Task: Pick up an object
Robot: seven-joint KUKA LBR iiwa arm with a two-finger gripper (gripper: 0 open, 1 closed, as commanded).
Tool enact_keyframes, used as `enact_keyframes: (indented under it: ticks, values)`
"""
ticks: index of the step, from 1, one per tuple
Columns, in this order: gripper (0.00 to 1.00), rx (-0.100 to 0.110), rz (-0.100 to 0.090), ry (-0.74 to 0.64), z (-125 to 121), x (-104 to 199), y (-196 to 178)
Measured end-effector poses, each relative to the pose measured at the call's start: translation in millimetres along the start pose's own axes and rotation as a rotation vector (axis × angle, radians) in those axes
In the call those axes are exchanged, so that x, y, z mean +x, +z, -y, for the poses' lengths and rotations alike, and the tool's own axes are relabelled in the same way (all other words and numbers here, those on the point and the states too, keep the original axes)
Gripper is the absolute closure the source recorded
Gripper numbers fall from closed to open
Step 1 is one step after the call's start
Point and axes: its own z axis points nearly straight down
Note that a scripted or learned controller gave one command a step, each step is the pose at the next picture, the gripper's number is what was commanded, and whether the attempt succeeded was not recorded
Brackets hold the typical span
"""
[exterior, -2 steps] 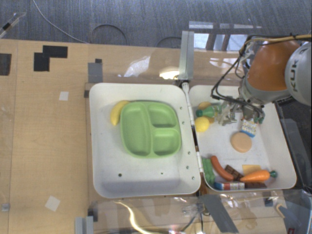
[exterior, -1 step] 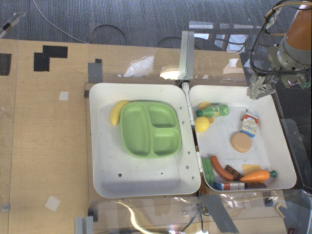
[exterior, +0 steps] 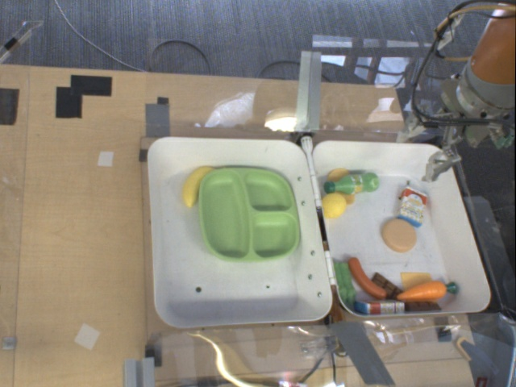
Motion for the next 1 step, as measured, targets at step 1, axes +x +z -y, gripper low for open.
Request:
enact_keyframes:
  ticks: [1]
  values:
    - [0.00, 0.003, 0.001, 0.130, 28.0, 3.0, 132.4]
